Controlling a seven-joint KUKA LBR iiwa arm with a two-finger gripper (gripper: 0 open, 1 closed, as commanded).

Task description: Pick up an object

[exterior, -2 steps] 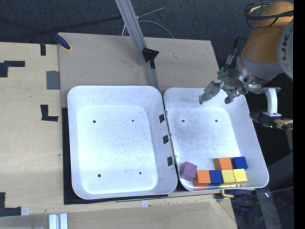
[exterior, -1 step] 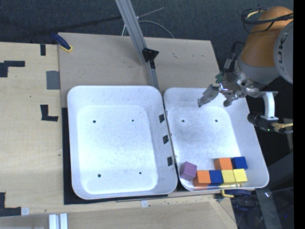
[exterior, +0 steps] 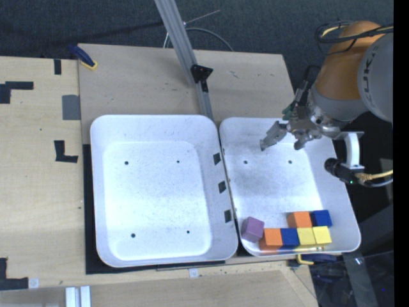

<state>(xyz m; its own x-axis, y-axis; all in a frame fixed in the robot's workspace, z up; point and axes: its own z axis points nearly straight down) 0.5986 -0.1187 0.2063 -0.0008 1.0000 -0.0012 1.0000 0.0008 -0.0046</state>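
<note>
Gripper (exterior: 282,140) hung over the right bin's (exterior: 268,178) far end, fingers (exterior: 268,139) spread apart, holding nothing. Blocks (exterior: 300,229) sat clustered at the bin's near edge, well apart from it.

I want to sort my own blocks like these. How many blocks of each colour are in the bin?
All sit at the near end of the right bin.
Purple block: 1
Orange blocks: 2
Blue blocks: 2
Yellow blocks: 2
Total: 7
</note>
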